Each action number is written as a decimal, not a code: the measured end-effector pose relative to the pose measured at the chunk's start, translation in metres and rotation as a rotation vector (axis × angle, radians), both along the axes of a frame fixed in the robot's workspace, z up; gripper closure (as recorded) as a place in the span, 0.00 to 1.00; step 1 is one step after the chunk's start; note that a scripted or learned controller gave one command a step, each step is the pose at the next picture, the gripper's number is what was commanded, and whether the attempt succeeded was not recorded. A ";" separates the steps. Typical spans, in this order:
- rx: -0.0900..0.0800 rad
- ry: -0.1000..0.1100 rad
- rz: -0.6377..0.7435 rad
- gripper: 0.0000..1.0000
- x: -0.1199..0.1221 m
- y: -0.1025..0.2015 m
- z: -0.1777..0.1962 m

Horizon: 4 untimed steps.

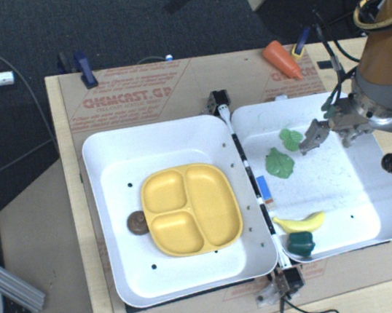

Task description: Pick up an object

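The right bin (338, 192) holds two green leafy pieces (291, 137) (280, 164), a small blue block (263, 187), a yellow banana (300, 223) and a dark green pepper-like thing (301, 244). My gripper (328, 138) hangs over the upper part of this bin, just right of the upper green piece. It is open, with nothing between its fingers. Its left finger (310, 139) points down-left towards that green piece. In the left bin (100, 156) lies a yellow divided plate (193, 219), with a brown round object (137, 222) beside it.
An orange carrot-like object (283, 61) lies on the cardboard behind the right bin. A black divider with clips (247, 173) runs between the bins. A blue clamp (84, 69) sits at the board's back left corner. Bare floor shows in the middle of the right bin.
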<state>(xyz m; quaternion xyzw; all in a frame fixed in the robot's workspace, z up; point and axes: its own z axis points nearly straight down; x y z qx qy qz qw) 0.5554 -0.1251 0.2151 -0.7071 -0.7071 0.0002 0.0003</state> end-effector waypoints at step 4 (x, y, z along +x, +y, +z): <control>0.001 -0.001 -0.001 0.00 0.039 0.023 -0.120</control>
